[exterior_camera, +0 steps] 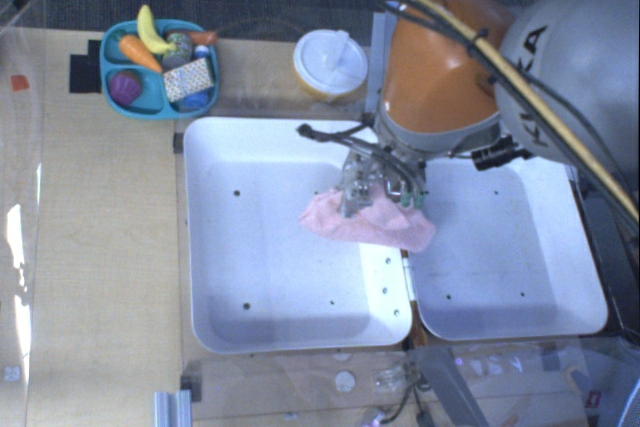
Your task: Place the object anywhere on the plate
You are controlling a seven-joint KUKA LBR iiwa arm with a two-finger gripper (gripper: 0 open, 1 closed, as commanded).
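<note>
arm (pixel 570 65): grey shell | orange band (pixel 440 65) | yellow cable (pixel 500 55) | black lettering

Only readable text: partial black lettering on the grey arm housing (pixel 570 65), up and right of the gripper (pixel 380 190). Looks like "K" and "A", probably the ends of the KUKA brand, running at a slant; the middle letters are cut by the yellow cable (pixel 520 75) crossing in front. Small orange-red mark (pixel 18 83) on the bench far left of the gripper, too small to read. Black patch (pixel 84 72) beside the blue tray (pixel 112 100), up-left of the gripper, carries no legible print. Nothing readable on the bins or the white lidded cup (pixel 331 62).
</note>
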